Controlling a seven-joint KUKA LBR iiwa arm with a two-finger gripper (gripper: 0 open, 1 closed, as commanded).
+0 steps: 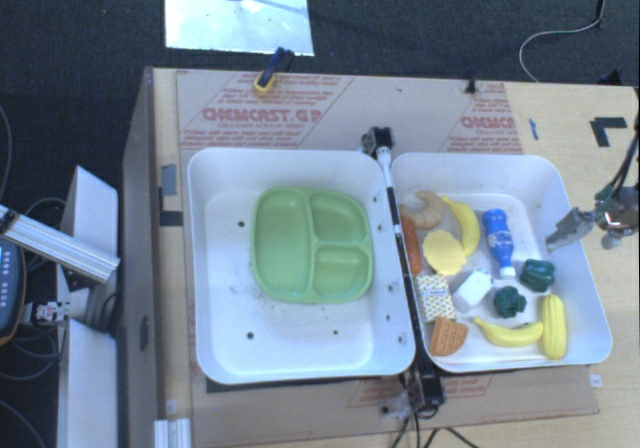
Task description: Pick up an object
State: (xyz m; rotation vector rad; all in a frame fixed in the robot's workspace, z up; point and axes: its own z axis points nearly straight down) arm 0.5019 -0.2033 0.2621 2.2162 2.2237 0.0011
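Observation:
The right white bin (560,181) holds several toy foods. Among them are a banana (463,221), a blue bottle (496,239), a yellow round piece (444,252), a white block (472,289), a green pepper (537,274), a dark green broccoli (508,301), a corn cob (553,324) and a second banana (508,333). My gripper (568,229) hangs at the bin's right rim, right of the blue bottle and above the green pepper. Nothing shows in its grasp.
The left white bin (225,336) carries a green divided plate (310,244). A black-and-white divider bar (392,226) runs between the bins. An orange stick (411,241), a cracker (434,294) and a waffle piece (449,336) lie along the right bin's left side.

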